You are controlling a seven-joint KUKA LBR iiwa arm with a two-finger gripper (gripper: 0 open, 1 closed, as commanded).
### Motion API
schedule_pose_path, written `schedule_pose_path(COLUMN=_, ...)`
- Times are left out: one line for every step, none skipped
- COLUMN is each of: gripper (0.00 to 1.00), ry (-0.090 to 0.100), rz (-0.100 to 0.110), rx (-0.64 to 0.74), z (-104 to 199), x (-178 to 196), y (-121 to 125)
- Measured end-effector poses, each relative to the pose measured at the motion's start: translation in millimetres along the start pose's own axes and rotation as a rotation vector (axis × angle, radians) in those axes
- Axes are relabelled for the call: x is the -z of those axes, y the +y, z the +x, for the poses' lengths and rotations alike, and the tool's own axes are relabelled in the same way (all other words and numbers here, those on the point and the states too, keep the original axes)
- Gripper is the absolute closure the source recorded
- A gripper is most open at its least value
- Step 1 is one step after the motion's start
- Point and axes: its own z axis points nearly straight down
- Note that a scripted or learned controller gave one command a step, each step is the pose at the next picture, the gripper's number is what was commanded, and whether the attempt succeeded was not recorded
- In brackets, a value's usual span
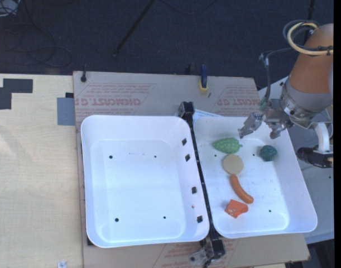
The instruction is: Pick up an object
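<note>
Pincer hangs over the far edge of the right bin, fingers spread apart, nothing between them. One finger points toward the left, the other toward the right; the gap between them sits above bare bin floor.

Candidate objects, all in the right bin: green bumpy piece near the far side, just below and left of the pincer; dark teal lump to its right, just below the pincer; pale round disc close beneath the green piece; orange carrot-like stick running on from the disc toward the near side; red-orange block nearest the front. Left bin holds none of them.

Step in hand, as I judge it: approach, before any grasp (no object is lifted or touched). Closest targets are the green piece and the teal lump.

Next move calls for a short shift toward the near side to centre over one of those two, then a descent with fingers straddling it. Teal lump stands apart from its neighbours, so it looks the cleaner pick; the green piece lies near the disc and may nudge it.
</note>
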Motion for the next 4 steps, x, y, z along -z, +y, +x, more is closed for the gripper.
schedule_pose_path(gripper=0.00, ry=0.003, rz=0.009, rx=-0.005, z=-3.6, x=-153.5, y=-98.3)
schedule_pose_path(gripper=1.00, ry=0.002, rz=0.004, rx=-0.011, z=-7.1, x=-137.8, y=-95.3)
schedule_pose_path(gripper=1.00, ry=0.003, rz=-0.003, rx=0.007, z=63.9, x=-126.7, y=-25.4)
schedule_pose_path(gripper=1.00, ry=0.002, rz=-0.004, rx=0.005, z=123.0, x=-43.1, y=-23.3)
